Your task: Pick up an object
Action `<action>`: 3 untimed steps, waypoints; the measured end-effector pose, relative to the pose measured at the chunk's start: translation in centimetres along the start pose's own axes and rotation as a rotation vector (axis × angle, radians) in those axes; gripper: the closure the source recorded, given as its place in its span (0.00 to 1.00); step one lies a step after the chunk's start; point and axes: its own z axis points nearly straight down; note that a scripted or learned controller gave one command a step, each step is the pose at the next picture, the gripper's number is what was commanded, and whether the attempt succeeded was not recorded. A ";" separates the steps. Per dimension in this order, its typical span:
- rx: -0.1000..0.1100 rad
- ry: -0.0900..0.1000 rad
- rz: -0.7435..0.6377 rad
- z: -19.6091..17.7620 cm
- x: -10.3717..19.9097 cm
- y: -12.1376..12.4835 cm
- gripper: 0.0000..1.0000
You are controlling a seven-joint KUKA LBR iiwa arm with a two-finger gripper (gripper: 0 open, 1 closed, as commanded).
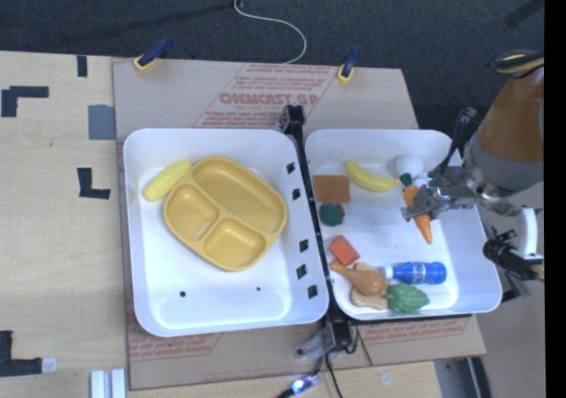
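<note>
In the left bin (141, 210) a yellow corn cob (166, 179) lies against a yellow divided tray (225, 211). The right bin (473, 286) holds a brown block (332, 188), a green piece (332, 214), an orange-red piece (344, 250), a chicken drumstick (363, 279), a banana (370, 178), a green leafy toy (407, 298), a blue bottle (417, 273) and a white ball (409, 164). At its right side the hand (424, 208) sits over an orange carrot (424, 223); whether its fingers grip the carrot cannot be told.
</note>
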 end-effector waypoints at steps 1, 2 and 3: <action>0.003 0.001 -0.002 -3.3 0.0 0.0 1.00; 0.002 0.002 -0.006 -4.1 2.9 4.3 1.00; 0.002 0.002 -0.006 -3.2 6.5 9.3 1.00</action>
